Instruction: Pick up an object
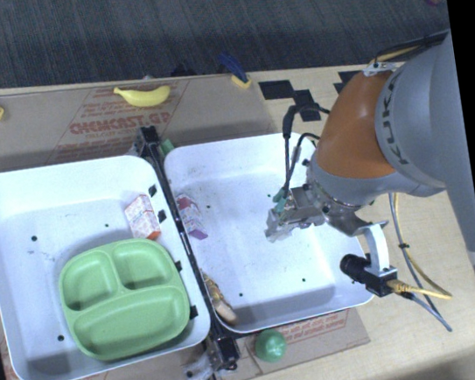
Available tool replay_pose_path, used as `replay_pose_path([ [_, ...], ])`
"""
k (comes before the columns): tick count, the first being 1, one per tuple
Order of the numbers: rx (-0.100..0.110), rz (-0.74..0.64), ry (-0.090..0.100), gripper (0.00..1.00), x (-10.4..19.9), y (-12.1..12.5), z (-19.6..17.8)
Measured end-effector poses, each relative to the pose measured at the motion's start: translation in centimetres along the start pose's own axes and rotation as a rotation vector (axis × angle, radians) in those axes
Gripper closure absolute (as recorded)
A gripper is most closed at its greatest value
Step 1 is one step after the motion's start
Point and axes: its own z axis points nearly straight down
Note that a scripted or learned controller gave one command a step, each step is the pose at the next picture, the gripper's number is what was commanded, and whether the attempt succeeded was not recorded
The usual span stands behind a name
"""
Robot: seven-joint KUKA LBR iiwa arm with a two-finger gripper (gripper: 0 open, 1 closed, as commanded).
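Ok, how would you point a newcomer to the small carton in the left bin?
Start at the left shallow white bin, where a large light-green compartment tray fills the lower half. Just above the tray's upper right corner, near the divider between the bins, lies the small orange-and-white carton. It is the sole boxy, printed item in that bin, far smaller than the tray.

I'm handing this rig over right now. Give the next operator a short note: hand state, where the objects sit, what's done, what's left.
Hand: low over the right bin, right of its middle; nothing visibly held.
Left bin: green divided tray, small orange-and-white carton just behind it.
Right bin: small pink-and-white packet by the left wall, tan object in the near-left corner.
Outside the bins: yellow banana behind, green ball in front.
Done: no pick yet.
Left: grasp and lift one object.
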Motion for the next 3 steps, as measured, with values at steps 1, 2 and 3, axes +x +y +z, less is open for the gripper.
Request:
replay_pose_path([
  [1, 0.001, 0.002, -0.001, 1.00, -3.0, -2.9, -1.6],
  [2, 0.001, 0.002, 0.000, 0.00, -3.0, -2.9, -1.6],
  [3, 0.002, 0.001, -0.001, 0.00, -7.7, 4.2, 2.0],
])
